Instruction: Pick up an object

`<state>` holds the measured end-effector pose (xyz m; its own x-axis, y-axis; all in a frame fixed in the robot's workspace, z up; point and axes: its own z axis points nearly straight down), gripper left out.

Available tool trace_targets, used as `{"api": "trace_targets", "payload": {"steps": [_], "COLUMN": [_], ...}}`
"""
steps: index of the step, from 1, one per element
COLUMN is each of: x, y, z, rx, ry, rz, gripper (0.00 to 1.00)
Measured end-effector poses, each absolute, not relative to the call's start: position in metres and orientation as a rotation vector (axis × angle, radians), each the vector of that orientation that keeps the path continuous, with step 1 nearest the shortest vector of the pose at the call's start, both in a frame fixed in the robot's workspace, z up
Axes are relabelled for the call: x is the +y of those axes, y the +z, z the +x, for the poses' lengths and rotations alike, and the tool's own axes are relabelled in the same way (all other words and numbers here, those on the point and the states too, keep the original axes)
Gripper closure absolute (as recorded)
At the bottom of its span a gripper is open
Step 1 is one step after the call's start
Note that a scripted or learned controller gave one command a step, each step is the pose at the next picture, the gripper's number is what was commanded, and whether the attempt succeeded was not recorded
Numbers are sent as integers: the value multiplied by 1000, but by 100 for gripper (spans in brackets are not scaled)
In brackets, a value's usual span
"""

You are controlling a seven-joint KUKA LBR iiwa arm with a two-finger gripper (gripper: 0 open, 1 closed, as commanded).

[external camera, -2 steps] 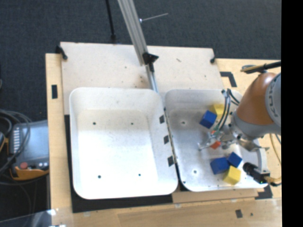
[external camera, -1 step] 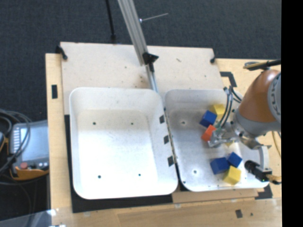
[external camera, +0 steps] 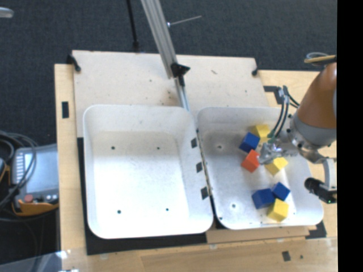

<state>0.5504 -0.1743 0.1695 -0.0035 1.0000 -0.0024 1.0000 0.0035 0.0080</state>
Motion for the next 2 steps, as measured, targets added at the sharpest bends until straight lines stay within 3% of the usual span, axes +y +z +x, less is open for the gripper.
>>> {"api": "trace_targets", "payload": {"steps": [1, 2], "x": [-176, -125], "y": [216, 209], "z": [552, 563], "rx": [2221, 2229], "ry": [6, 2], "rz": [2212, 2214], "gripper": [100, 100]}}
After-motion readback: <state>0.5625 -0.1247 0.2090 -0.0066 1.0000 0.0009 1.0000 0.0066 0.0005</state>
